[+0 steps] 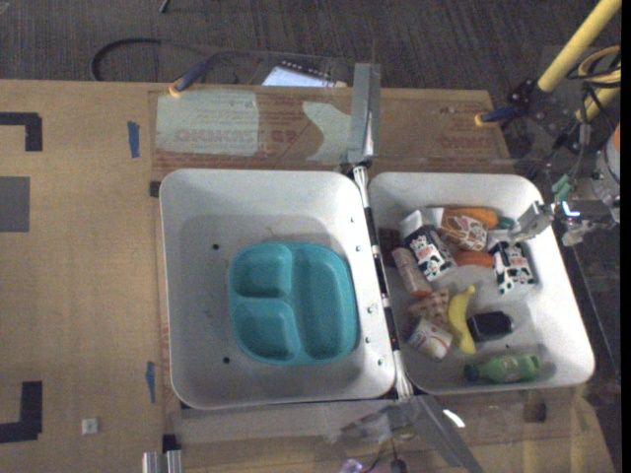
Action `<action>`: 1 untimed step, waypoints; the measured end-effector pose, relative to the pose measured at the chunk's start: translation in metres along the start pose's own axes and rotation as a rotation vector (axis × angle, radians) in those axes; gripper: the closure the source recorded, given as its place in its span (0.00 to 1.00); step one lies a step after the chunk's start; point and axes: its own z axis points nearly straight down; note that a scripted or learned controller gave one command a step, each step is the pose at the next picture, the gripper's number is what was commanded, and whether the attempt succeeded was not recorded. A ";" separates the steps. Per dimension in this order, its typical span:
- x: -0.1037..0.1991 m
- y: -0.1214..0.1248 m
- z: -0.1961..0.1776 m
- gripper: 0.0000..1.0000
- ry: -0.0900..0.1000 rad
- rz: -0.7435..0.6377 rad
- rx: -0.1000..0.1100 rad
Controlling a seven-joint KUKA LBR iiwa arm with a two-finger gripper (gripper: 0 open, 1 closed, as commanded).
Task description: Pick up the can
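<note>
I take the right bin (577,338) as my reference. To its left, sharing a wall, sits the left bin (187,215), which holds a teal divided tray (293,302). The arm's wrist and gripper (532,222) hang over the right bin's far right corner, low above the clutter; I cannot tell how the end effector is set from this slant.

Inside the right bin, from larger to smaller: a green bottle (505,368) lies along the near wall; a yellow banana (460,308) rests mid-bin; two cow-print cartons, one (430,252) toward the left wall, one (514,268) just under the gripper. A black object (490,324) lies beside the banana.

The likeliest can (431,338), in my judgement, is the small pale cylinder tipped against the banana's lower end, near the bin's left wall. That identification is uncertain.

Risks: the gripper stands well apart from that can, closest to a carton, so a descent here would take the wrong item. The can's tilt and crowding neighbours may cause a slip.
</note>
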 end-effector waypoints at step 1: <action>-0.008 -0.025 0.118 0.00 0.006 0.183 0.005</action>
